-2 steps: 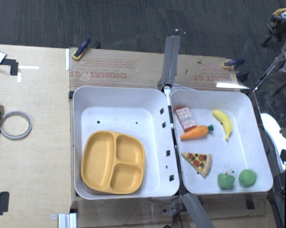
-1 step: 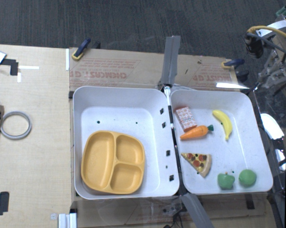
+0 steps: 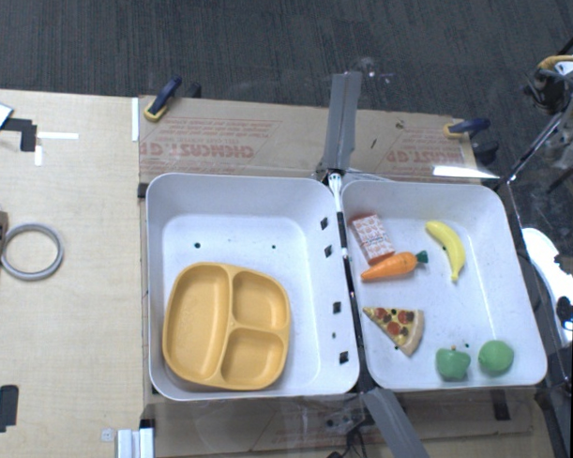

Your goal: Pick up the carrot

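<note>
An orange carrot (image 3: 391, 266) with a small green top lies on its side in the right white bin (image 3: 512, 231), near that bin's upper left part. Its green end points right, toward the banana. A reddish snack packet (image 3: 372, 238) lies just above it, almost touching.
The right bin also holds a yellow banana (image 3: 447, 246), a pizza slice (image 3: 398, 327), a green pepper (image 3: 453, 363) and a green round fruit (image 3: 495, 356). The left bin (image 3: 175, 210) holds a yellow divided plate (image 3: 229, 326). A tape roll (image 3: 28, 251) lies on the bench at far left.
</note>
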Action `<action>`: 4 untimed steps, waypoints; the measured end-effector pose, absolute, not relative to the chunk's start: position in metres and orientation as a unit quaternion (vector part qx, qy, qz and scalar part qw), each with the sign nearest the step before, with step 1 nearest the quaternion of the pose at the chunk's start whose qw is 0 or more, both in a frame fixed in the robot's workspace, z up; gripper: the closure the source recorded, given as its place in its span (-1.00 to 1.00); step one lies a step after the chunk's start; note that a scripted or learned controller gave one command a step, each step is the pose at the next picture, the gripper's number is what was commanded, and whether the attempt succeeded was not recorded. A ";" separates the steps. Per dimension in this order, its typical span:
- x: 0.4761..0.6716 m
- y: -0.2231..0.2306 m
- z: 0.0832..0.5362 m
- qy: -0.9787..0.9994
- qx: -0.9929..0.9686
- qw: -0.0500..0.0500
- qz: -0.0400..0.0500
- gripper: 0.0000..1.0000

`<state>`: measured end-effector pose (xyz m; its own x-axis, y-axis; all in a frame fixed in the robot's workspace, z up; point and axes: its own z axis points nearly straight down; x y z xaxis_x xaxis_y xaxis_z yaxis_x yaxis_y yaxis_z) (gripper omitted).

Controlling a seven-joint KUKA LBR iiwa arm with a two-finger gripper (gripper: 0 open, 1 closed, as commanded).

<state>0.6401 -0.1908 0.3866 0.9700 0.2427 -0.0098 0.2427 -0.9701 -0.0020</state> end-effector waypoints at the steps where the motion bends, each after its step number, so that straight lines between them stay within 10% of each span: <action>1: 0.654 -0.222 0.419 -0.114 -0.993 0.001 0.005 1.00; 2: 0.650 -0.221 0.328 -0.104 -0.995 0.001 0.005 1.00; 3: 0.652 -0.222 0.421 -0.103 -0.995 0.001 0.004 1.00; 4: 0.646 -0.221 0.329 -0.101 -0.995 0.001 0.005 1.00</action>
